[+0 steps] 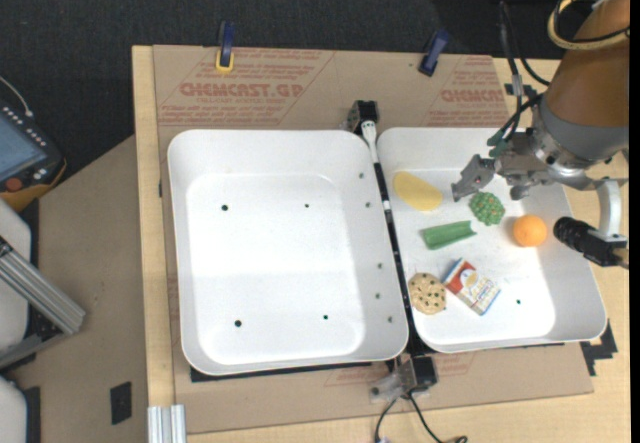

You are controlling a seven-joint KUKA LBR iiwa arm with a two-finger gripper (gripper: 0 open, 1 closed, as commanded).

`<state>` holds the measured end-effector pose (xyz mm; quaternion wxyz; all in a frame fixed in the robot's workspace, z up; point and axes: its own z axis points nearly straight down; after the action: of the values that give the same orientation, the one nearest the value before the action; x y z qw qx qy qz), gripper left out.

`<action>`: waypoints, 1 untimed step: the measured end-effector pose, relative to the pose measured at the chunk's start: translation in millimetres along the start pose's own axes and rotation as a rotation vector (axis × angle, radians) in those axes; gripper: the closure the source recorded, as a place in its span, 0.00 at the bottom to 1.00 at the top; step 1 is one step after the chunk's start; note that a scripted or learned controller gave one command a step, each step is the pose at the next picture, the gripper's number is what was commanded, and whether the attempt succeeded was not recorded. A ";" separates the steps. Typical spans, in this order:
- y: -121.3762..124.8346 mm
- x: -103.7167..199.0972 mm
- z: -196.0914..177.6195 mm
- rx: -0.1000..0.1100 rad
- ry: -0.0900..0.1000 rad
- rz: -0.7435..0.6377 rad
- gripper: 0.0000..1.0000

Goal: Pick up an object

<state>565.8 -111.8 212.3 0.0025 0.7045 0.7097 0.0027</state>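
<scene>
2 white bins sit side by side: the left bin point(270, 251) holds nothing, while the right bin point(560, 316) keeps all 6 small things together within the arm's reach. The gripper point(490, 179) hovers above the green knobbly ball point(487, 208), probably its target, beside the yellow lemon point(418, 192), green strip point(446, 233), orange point(529, 231), cookie point(428, 293) and small carton point(471, 287). Its fingers look spread and hold nothing.

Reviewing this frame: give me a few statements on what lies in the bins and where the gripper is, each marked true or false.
1. The orange ball lies in the right bin. True.
2. The cookie lies in the left bin. False: it lies in the right bin, near the divider.
3. The gripper hangs above the green bumpy object. True.
4. The yellow object is clamped between the fingers. False: it lies apart, on the bin floor.
5. The green pod lies between the yellow object and the cookie. True.
</scene>
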 end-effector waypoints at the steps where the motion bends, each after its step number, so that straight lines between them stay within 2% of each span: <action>1: -85.7 20.6 60.7 0.021 0.004 0.009 0.00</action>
<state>480.4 -91.8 151.0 -0.0063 0.7075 0.7067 -0.0033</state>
